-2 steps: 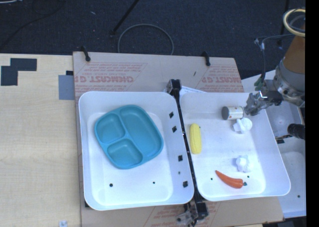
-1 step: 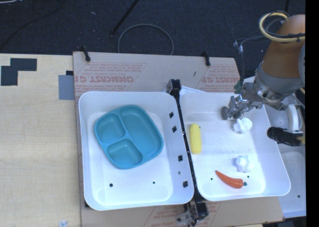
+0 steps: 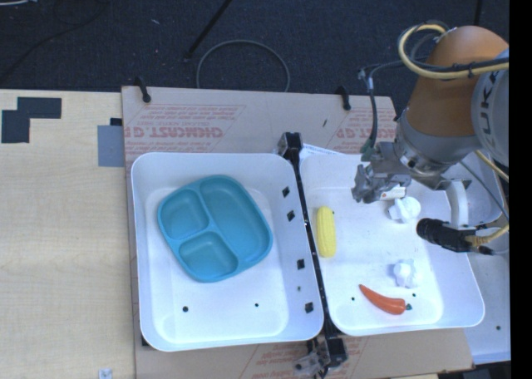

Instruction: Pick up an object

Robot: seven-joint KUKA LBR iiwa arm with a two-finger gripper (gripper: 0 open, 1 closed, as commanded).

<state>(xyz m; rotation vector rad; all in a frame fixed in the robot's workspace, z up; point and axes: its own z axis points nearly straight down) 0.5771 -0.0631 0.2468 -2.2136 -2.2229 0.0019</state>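
The right bin (image 3: 453, 319) holds a yellow corn cob (image 3: 326, 231) near its left wall, an orange-red chili pepper (image 3: 383, 300) toward the front, a small white crumpled piece (image 3: 404, 273) above the pepper, and another white lump (image 3: 404, 208) further back. My gripper (image 3: 371, 189) hangs over the back of the right bin, just left of that far white lump and right of the corn. I see nothing between its fingers.
The left bin (image 3: 166, 319) carries a blue divided plate (image 3: 214, 227). A black divider bar (image 3: 303, 236) runs between the two bins. Cardboard lies under both bins, and a wooden bench top stretches to the left.
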